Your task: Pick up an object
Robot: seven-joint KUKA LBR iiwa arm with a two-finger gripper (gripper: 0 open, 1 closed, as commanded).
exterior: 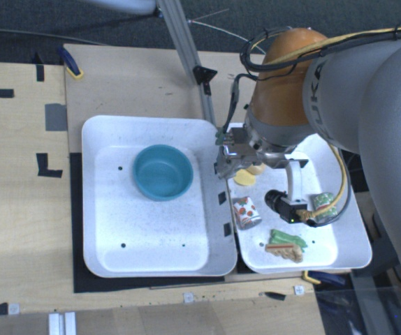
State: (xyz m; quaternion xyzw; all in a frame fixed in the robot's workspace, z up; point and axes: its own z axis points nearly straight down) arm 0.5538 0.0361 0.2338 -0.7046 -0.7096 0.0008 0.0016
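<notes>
My gripper (232,160) hangs over the upper left part of the right bin (351,253), close to the wall shared with the left bin. Just below it and a bit to the right lies a small yellow piece (245,178), partly covered by the gripper body. Further toward the front a small red and white box (246,212) lies near the right bin's left wall. A green and tan object (285,246) rests near that bin's front edge. The grey arm with its orange band hides the bin's back part.
A blue bowl (163,172) stands upright in the left bin (110,250), in its back half. A small greenish packet (323,202) lies at the right of the right bin, under the yellow cable. A metal pole (186,44) slants above the bench behind the bins.
</notes>
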